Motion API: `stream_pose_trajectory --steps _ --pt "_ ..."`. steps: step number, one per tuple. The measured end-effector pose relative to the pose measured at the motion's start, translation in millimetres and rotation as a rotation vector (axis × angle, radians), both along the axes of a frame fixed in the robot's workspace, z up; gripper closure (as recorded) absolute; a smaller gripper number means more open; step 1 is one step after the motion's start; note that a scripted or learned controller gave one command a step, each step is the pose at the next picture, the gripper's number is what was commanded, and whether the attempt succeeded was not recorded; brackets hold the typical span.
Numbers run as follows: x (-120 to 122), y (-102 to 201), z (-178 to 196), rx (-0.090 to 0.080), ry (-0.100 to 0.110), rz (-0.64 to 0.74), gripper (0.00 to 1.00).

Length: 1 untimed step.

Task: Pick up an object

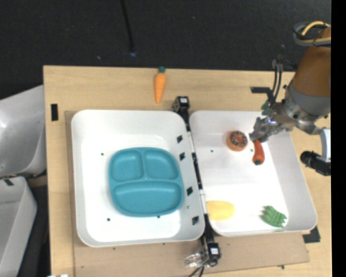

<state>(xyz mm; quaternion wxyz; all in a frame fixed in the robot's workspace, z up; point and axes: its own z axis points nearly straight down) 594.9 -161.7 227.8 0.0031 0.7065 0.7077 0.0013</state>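
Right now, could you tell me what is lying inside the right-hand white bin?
The right bin holds a round brown item, a red piece, a yellow piece and a green piece. The gripper covers its upper right corner.

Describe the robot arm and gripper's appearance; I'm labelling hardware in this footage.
The arm enters from the right: a rounded grey metallic body with an orange band above the wrist. Yellow and dark cables loop over its top near the frame edge. Below the wrist, the small dark two-finger gripper has greyish metal parts, with thin black brackets beside it. No readable markings are visible.
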Motion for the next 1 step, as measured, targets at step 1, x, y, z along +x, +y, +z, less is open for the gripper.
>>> stream_pose_trajectory --steps 1 --pt "-1.4 0.8 44.5 0.000 0.000 0.001 1.00"
